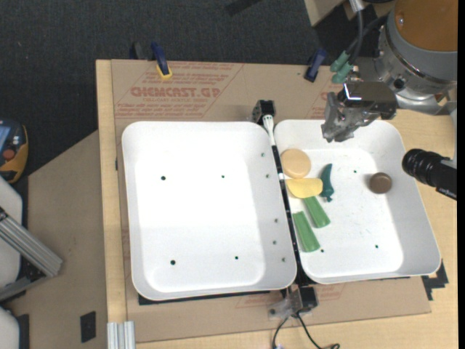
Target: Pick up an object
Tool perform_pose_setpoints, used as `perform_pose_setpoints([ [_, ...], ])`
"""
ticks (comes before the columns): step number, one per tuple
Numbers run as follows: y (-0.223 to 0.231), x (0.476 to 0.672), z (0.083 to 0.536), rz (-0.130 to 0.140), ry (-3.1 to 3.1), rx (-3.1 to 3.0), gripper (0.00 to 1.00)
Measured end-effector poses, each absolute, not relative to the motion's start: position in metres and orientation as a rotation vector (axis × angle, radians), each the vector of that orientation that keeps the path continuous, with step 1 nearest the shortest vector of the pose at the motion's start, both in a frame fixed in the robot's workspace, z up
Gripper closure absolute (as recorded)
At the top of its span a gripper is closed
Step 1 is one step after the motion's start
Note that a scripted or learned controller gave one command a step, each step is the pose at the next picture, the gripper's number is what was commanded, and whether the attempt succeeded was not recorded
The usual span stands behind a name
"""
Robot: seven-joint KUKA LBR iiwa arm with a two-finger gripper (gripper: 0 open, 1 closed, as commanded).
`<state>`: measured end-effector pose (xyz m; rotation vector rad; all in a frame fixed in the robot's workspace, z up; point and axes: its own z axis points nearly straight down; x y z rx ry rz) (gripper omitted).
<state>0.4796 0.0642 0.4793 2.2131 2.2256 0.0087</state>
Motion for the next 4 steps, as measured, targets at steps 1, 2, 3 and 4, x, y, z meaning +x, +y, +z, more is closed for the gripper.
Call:
perform_pose_setpoints([
  [1, 0.112, 0.479, 0.462, -0.004, 2.23, 2.217, 1.0],
  [2, 0.109, 0.48, 0.474, 0.002, 2.223, 2.219, 1.0],
  [3, 0.11, 0.48, 0.485, 0.005, 2.223, 2.216, 1.0],
  [4, 0.111, 0.481, 0.495, 0.008, 2.223, 2.215, 1.0],
])
